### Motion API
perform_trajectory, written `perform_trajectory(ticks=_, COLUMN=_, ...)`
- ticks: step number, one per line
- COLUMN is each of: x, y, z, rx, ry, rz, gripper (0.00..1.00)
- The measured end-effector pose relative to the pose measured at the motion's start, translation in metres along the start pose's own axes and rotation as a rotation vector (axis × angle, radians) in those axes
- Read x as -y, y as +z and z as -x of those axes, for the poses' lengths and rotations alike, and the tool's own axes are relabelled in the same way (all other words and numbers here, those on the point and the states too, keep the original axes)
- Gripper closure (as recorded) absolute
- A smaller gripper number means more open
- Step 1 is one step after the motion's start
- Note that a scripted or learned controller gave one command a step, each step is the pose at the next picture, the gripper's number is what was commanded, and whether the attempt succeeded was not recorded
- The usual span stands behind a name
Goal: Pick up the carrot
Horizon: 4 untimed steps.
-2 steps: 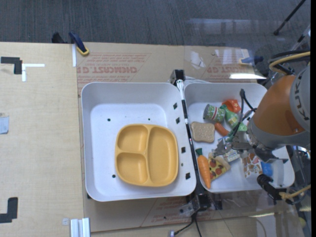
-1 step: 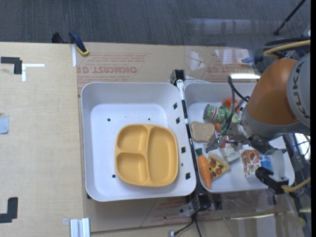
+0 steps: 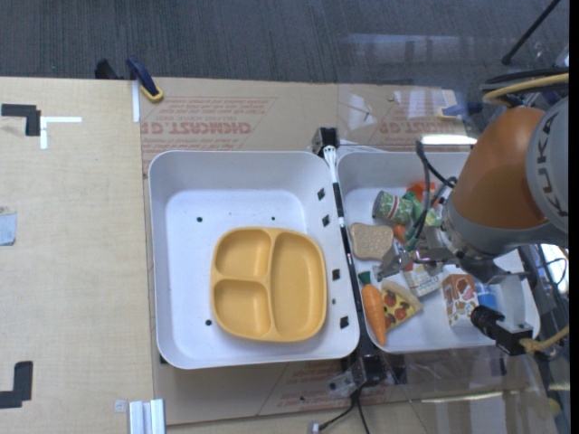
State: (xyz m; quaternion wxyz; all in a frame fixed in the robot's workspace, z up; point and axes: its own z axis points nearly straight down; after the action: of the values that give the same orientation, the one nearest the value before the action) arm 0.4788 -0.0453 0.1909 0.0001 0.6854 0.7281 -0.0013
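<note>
Carrot (image 3: 374, 314) not yet picked: lying flat in right bin (image 3: 507, 337), along its left wall near front corner, thick end toward slice of bread (image 3: 370, 240), tip toward front. Touching pizza-slice toy (image 3: 399, 303) on its right side. Gripper (image 3: 398, 262) hanging low just above and behind carrot, between bread and a small printed carton (image 3: 460, 298). Fingers dark and small against the clutter; whether open or closed, cannot tell. Nothing orange seen between them. Green can (image 3: 394, 208) further back in same bin. Left bin (image 3: 172, 242) holding only a yellow divided plate (image 3: 270, 284). Judged as early stage: approach nearly made, but closing on carrot and lifting remaining to do.
</note>
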Motion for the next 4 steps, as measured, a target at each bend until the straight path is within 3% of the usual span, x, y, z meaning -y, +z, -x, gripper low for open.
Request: perform_trajectory(ticks=4, x=-0.0007, y=0.0001, z=-0.0035, rx=0.000, ry=-0.171, rz=0.000, gripper=0.00)
